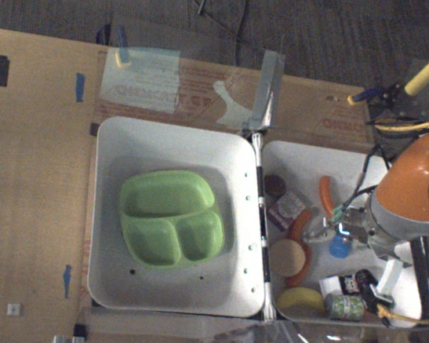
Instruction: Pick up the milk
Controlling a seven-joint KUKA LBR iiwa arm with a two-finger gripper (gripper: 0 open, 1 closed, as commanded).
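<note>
Hovering above the right bin [295,158], gripper [331,232] near the milk [347,284], finger state impossible to tell

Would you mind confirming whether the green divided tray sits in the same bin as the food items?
No, the green tray lies alone in the left bin, apart from the food.

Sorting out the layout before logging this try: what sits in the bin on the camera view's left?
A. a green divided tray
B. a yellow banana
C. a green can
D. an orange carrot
A: the green divided tray lies alone in the left bin, with three compartments showing.
</note>
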